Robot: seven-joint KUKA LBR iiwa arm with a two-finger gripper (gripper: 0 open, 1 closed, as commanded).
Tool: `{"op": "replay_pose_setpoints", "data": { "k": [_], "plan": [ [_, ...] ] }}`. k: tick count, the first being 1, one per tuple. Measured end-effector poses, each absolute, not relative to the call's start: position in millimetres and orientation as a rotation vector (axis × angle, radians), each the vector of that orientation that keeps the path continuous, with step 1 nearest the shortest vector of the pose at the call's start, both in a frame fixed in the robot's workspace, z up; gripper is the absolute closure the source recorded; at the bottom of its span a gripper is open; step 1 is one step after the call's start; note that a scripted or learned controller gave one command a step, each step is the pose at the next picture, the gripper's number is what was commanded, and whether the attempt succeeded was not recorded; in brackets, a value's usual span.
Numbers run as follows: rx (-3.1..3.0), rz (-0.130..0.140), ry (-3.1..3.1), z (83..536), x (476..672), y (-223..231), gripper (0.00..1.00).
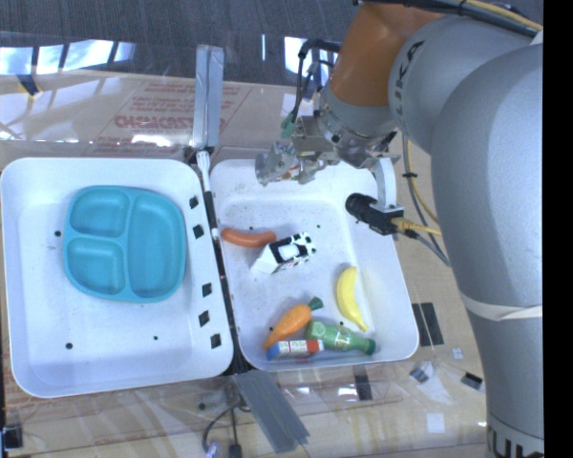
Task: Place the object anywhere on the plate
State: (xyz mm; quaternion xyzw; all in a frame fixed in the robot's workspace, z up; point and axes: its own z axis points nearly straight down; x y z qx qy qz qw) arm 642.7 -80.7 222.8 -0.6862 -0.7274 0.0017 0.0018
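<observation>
The blue plate lies in the left bin with nothing on it, so the task looks barely begun — no object has been carried over yet. White floor shows all round the plate, so a drop has some margin.

Between the two bins runs a raised divider, a ridge any carried load must clear.

In the right bin the candidates lie loose: an orange sausage near the divider, a black-and-white toy cow just beside it, a yellow banana further right, and at the near edge a carrot touching a green bottle. Which is the intended object I cannot tell.

The gripper hangs over the far rim of the right bin — whether its fingers are parted or closed I cannot tell, and nothing is visibly held. The sausage and cow have open floor around them; the carrot and bottle crowd the near wall.
</observation>
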Motion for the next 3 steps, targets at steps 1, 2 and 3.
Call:
{"op": "replay_pose_setpoints", "data": {
  "k": [1, 2, 3],
  "plan": [
    [-1.896, 0.007, -2.499, 203.3, 615.6, 7.7, 1.00],
    [-1.927, 0.006, -2.478, 190.5, 649.9, 58.5, 1.00],
    [-1.928, 0.005, -2.478, 190.7, 650.0, 58.5, 0.00]
  ]
}}
